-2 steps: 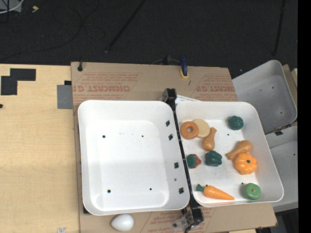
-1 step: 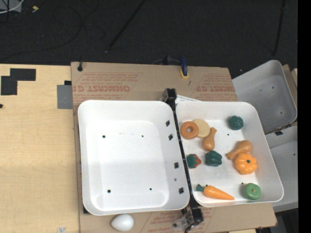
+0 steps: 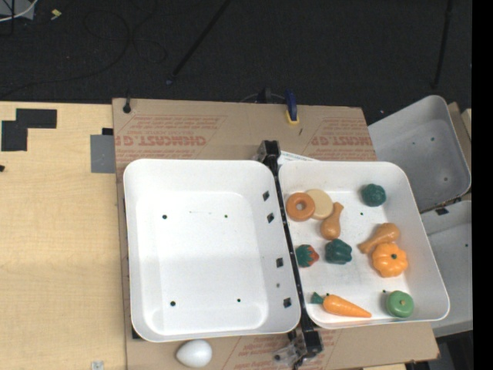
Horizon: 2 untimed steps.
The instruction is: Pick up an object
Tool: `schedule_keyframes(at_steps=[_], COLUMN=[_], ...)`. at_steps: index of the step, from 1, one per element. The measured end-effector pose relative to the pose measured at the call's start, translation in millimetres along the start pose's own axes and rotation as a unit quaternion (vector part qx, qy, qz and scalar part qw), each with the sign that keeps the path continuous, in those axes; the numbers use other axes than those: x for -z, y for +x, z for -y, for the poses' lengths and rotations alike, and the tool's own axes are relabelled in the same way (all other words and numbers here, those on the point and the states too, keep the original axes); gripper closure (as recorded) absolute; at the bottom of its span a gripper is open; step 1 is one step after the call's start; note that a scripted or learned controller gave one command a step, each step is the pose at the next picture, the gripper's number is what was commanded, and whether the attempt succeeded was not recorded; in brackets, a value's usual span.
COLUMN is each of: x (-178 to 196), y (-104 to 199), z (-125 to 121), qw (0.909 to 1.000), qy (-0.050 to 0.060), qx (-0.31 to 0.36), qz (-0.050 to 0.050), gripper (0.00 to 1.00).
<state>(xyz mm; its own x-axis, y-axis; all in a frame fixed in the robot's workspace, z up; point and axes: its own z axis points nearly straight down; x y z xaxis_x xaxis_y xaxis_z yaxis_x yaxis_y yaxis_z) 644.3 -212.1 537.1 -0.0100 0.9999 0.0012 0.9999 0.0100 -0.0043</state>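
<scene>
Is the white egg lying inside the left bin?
No, the white egg lies outside on the cardboard, just past the near rim of the left bin.

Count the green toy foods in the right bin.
3: a dark green piece near the far right corner, a green pepper at centre, and a light green apple in the near right corner. None look hidden.

Both bins, the left bin (image 3: 200, 253) and the right bin (image 3: 416, 206), look like smooth white plastic with a soft sheen. They sit on a brown cardboard sheet (image 3: 192, 133), matt and printed with red lettering. The desk (image 3: 54, 230) beneath has a pale wood-grain finish. The toy foods look like glossy moulded plastic: the orange pumpkin (image 3: 390, 260), carrot (image 3: 346, 307) and green apple (image 3: 400, 304). A white egg (image 3: 193, 353) is smooth.
</scene>
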Motion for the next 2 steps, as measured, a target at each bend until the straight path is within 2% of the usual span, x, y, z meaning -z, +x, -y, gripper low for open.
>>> schedule_keyframes(at_steps=[2], x=[0.0], y=[0.0], z=[0.0], qw=[1.0000], qy=[0.000], qx=[0.000], qz=[0.000], gripper=[1.00])
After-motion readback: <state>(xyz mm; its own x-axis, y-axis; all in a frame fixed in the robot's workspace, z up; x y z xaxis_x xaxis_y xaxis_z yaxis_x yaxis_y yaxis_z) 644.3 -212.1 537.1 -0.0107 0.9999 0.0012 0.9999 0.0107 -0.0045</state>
